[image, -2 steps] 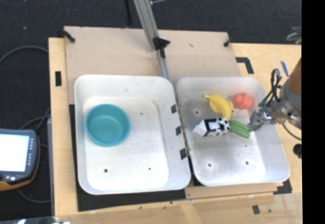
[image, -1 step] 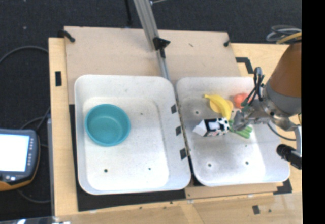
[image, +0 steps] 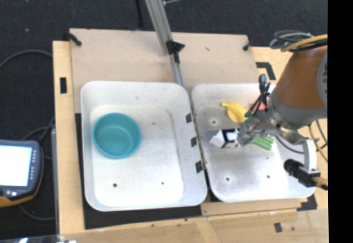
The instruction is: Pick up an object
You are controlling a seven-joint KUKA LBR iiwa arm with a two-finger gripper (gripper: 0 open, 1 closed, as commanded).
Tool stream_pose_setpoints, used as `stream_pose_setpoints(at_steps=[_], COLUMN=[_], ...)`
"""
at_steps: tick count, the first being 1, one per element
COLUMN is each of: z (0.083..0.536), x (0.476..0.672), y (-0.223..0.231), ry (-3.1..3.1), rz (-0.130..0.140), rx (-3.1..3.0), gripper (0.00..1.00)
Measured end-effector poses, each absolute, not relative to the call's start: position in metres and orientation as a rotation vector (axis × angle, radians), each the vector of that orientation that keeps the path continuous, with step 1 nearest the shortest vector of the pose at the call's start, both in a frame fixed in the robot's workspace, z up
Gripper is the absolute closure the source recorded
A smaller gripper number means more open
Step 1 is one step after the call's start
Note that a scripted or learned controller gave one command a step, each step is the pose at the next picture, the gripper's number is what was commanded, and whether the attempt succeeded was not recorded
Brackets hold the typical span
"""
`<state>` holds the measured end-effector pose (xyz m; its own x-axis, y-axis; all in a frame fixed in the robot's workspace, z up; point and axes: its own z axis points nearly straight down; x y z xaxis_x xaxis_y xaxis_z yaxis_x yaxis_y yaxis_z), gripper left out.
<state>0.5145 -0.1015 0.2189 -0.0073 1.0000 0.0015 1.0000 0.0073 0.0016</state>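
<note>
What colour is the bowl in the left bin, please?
Teal blue bowl, clearest in the camera view.

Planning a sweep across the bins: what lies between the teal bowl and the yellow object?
In the camera view, bare white bin floor and the two bins' adjoining rims separate the teal bowl from the yellow object.

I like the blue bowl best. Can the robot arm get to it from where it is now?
Probably yes. The teal bowl sits alone in the left bin, open from above, while the gripper is down in the right bin, so the arm must lift over the rims between.

Robotics lab: plywood worktop (image: pixel 138 54) with two white bins (image: pixel 138 192), aluminium camera mast (image: pixel 157 7), teach pendant (image: pixel 16 170), loose cables (image: pixel 22 65)
</note>
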Motion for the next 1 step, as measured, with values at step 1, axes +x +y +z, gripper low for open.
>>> stream_pose_setpoints(at_steps=[1], z=[0.2339], x=[0.5180], y=[-0.0462], ry=[2.230], rz=[0.007], rx=[2.210], gripper=[1.00])
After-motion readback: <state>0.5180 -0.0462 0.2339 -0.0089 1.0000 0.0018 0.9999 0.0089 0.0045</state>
